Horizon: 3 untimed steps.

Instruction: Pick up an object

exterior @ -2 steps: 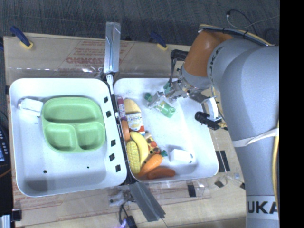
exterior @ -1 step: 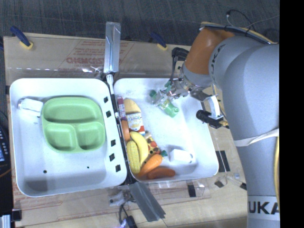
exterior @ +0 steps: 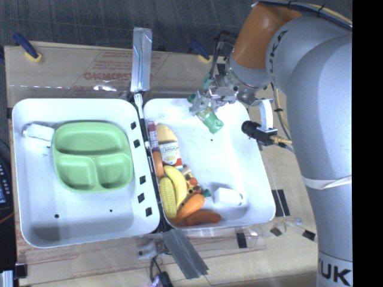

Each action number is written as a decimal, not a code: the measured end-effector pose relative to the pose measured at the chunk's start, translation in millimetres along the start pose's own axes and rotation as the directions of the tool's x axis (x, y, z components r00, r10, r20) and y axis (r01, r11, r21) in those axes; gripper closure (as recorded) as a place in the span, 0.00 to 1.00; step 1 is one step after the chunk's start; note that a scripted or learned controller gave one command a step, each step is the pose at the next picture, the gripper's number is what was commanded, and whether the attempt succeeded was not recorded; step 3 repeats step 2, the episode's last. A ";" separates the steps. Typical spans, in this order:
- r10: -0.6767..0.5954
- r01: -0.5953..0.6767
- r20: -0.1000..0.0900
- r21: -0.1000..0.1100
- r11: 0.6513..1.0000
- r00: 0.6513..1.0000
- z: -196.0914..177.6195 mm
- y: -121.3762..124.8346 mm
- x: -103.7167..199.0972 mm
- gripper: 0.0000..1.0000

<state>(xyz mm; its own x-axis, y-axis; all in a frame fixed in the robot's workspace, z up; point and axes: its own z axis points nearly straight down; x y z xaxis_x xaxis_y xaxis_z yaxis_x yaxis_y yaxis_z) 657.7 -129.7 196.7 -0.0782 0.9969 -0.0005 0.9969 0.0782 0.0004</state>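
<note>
The gripper (exterior: 206,103) is hanging over the upper part of the right bin (exterior: 254,160), with a small green bottle (exterior: 212,122) sitting at its fingertips, tilted. The jaws look closed on the bottle's top end, though the grip seems shallow. The bottle could be slipping free, since only its end is pinched and its body is dangling below. It looks pale green, translucent and smooth. A toy pile (exterior: 176,184) is lying lower left in that bin.
</note>
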 end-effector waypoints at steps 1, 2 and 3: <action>0.052 -0.052 0.000 0.006 0.999 0.999 56.7 -30.1 -15.7 1.00; 0.089 -0.089 0.000 0.002 0.996 0.996 3.6 0.1 25.8 1.00; 0.089 -0.089 0.000 0.002 0.996 0.996 3.6 0.1 25.8 1.00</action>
